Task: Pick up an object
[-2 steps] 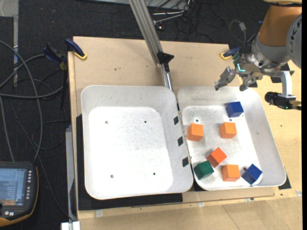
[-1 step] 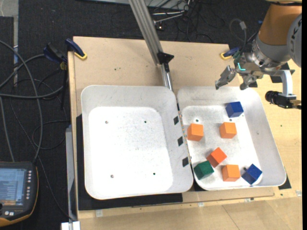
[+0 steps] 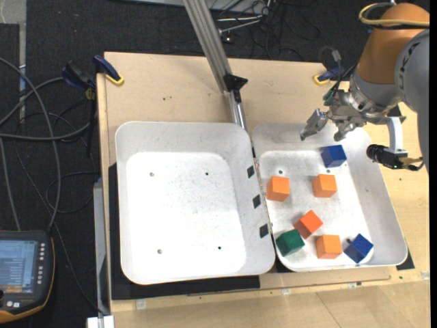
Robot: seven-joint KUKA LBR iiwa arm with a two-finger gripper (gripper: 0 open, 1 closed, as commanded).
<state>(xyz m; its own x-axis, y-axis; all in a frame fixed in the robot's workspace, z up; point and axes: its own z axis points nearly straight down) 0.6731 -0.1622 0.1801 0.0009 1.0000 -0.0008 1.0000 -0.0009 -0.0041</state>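
While the arm [image 3: 392, 53] reaches in over the far right corner of the surface [image 3: 171, 87], the task stands at the approach step: nothing is lifted yet. Two white bins sit side by side; the left bin [image 3: 184, 197] has no blocks in it, and the right bin [image 3: 382, 210] holds all seven blocks. The hand [image 3: 326, 123] hangs above the right bin's far edge, fingers apparently spread and gripping nothing, though small size makes this uncertain. Nearest candidate is the blue block [image 3: 333, 155], just beside the hand, lying near the bin's far wall. The next move calls for a descent centred over that block. An orange block [image 3: 324, 184] sits near it; the remaining blocks lie well apart.
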